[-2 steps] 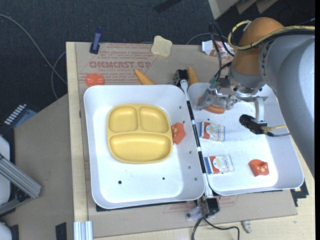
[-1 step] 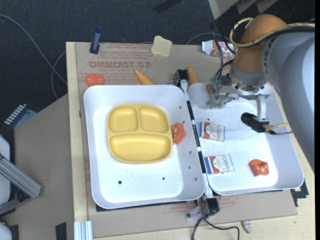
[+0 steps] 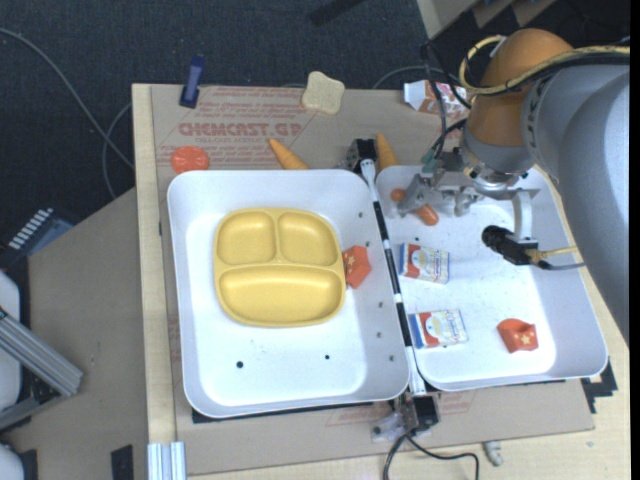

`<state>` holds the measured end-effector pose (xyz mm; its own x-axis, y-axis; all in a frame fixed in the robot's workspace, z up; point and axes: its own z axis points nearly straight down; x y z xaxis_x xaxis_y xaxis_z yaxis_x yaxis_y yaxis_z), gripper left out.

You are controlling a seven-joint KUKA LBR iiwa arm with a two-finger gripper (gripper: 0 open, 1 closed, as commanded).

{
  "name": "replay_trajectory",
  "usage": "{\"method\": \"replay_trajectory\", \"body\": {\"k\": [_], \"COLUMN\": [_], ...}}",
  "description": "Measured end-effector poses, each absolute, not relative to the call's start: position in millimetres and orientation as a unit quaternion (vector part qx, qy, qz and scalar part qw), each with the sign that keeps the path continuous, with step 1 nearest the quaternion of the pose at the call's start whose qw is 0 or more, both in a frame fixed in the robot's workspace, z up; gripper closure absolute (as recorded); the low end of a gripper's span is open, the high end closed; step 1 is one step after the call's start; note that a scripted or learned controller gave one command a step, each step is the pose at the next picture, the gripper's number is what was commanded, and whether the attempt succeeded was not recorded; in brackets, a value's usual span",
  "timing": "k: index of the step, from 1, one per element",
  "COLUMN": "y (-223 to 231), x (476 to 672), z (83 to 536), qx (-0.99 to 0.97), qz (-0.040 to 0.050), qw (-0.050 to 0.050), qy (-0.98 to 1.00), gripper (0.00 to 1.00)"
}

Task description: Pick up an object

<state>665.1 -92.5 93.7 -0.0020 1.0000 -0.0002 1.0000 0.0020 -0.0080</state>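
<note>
Camera view: smooth yellow three-compartment tray (image 3: pixel 278 268) in glossy left bin (image 3: pixel 200 348).

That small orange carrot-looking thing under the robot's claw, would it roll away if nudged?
Probably. The carrot looks rounded and tapered, so it would likely roll in a curve. It seems small and light, likely plastic, so it may slip against the white bin floor.

"CHEMCAST GP" on cardboard sheet (image 3: pixel 240 128)
</note>
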Motion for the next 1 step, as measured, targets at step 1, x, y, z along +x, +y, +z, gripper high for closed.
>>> {"method": "replay_trajectory", "body": {"k": [1], "y": [-94.2], "x": [665.4], "z": [84.0], "qx": [-0.707], "qz": [0.0021], "qw": [0.002], "qy": [-0.707], "gripper": [0.0]}}
